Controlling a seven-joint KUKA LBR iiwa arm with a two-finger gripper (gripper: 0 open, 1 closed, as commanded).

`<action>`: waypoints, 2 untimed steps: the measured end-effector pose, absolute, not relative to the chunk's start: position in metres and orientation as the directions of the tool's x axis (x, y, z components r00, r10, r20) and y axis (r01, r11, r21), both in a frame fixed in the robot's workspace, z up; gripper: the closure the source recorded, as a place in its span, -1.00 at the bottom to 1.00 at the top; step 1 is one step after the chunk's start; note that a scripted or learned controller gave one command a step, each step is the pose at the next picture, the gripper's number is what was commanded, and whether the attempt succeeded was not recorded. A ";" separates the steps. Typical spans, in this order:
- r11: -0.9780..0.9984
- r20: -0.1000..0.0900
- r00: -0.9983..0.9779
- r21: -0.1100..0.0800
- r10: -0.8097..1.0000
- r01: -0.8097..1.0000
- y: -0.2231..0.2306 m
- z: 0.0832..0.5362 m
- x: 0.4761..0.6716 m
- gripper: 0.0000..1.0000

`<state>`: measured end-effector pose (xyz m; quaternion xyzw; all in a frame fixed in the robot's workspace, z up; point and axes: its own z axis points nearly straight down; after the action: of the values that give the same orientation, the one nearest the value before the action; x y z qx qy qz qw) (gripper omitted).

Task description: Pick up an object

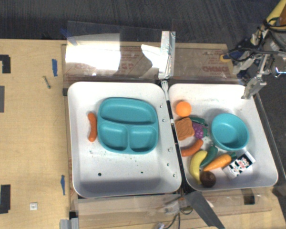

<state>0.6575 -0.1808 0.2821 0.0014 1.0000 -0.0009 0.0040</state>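
Nothing picked up yet: the gripper (251,87) hangs at the far right corner of the right bin (267,151), carrying nothing.

Whether it is spread or pressed together I cannot tell from here. Every candidate lies in that bin, left of and nearer than the gripper: an orange (183,109), a brown bread piece (184,128), something purple (199,129), a bowl (229,131), a banana (197,163), 2 carrots (218,162), a dark round fruit (208,178) and a small printed box (240,164). They crowd together, touching, so a clean grasp looks awkward. The left bin (78,142) holds a tray (127,124) and 1 sausage (92,126) lying apart, the easier target but farther off.
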 end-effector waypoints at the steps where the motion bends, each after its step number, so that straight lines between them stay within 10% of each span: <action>1: 0.898 -0.003 -0.898 0.001 -0.439 -0.439 -0.166 0.197 0.606 -1.00; 2: 0.898 -0.013 -0.898 -0.009 -0.440 -0.440 -0.151 0.098 0.540 -1.00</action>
<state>0.5401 -0.1507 0.0981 -0.2259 0.9741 -0.0028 0.0071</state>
